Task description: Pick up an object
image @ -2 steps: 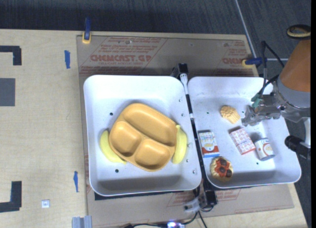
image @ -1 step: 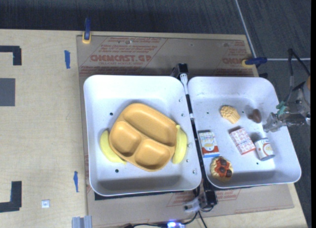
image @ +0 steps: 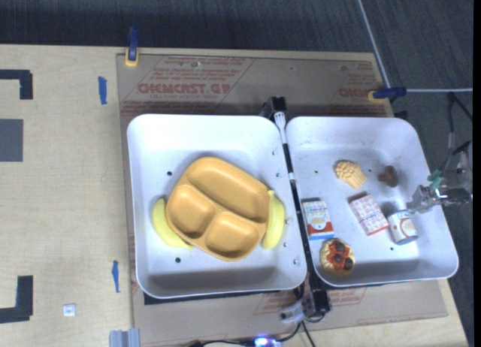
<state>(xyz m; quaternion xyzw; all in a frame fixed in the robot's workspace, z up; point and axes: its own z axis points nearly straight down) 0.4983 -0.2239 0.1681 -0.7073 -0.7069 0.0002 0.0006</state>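
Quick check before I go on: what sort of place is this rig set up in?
Most likely a robotics lab test bench, not a kitchen. Two white bins sit on a wooden board with tape markers, a clamp holds the backing sheet, and the contents are toy foods, such as an orange divided tray.

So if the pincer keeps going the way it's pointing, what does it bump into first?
Probably the small white carton, lying just below and left of the pincer in the right bin. Depth is hard to judge from above.

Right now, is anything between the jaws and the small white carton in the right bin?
Nothing visible. The gripper sits at the right bin's right edge, with the white carton just below-left of it across bare bin floor.
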